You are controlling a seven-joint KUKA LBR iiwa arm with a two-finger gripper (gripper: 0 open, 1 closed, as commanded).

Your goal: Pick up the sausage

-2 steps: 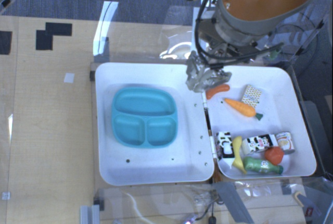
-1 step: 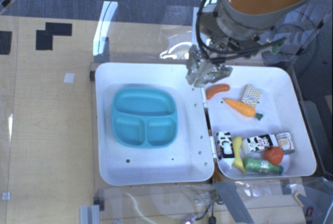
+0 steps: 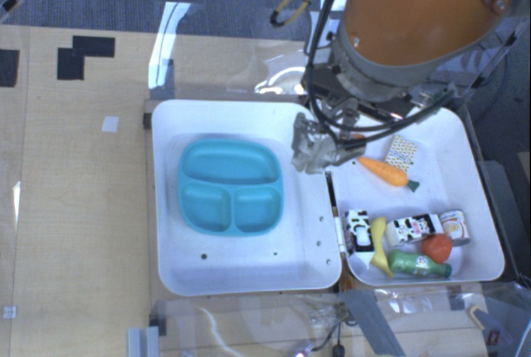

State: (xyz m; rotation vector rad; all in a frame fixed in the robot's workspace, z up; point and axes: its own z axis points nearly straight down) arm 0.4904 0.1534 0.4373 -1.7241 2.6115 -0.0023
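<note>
Two white bins (image 3: pixel 249 276), one blue tray (image 3: pixel 231 185), one carrot (image 3: pixel 383 171); gripper (image 3: pixel 312 149) state unclear.

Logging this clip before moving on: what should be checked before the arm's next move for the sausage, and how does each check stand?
1. Sausage located: cannot tell; nothing in the right bin reads plainly as one.
2. Gripper over the right bin: not ok; it hangs at that bin's left edge.
3. Gripper holding anything: cannot tell.
4. Carrot apart from other things: ok; it lies alone.
5. Front pile loose: not ok; banana, bottle and tomato are packed together.
</note>
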